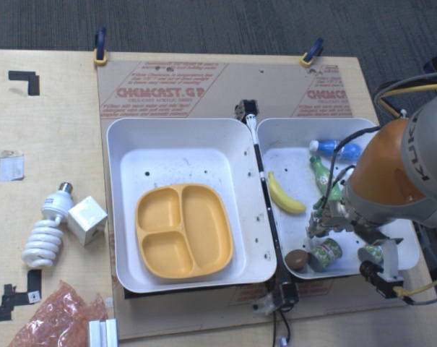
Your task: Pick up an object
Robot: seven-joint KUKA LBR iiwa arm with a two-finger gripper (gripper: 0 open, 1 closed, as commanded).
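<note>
Banana (285, 196) lies in the right bin (290, 137), left of my pincer (321, 226), whose grip I cannot make out. A can (324, 253), brown ball (297, 259) and green bottle (322, 173) crowd it; the left bin (176, 132) holds a yellow tray (183, 230).

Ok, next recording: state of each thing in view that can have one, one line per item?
gripper: low in the right bin, fingers hard to make out
banana: lying flat in right bin, untouched
blue bottle: on its side at the bin's far end
green can: on its side near the gripper
yellow divided tray: flat in left bin
spiral light bulb: lying on the bench
</note>
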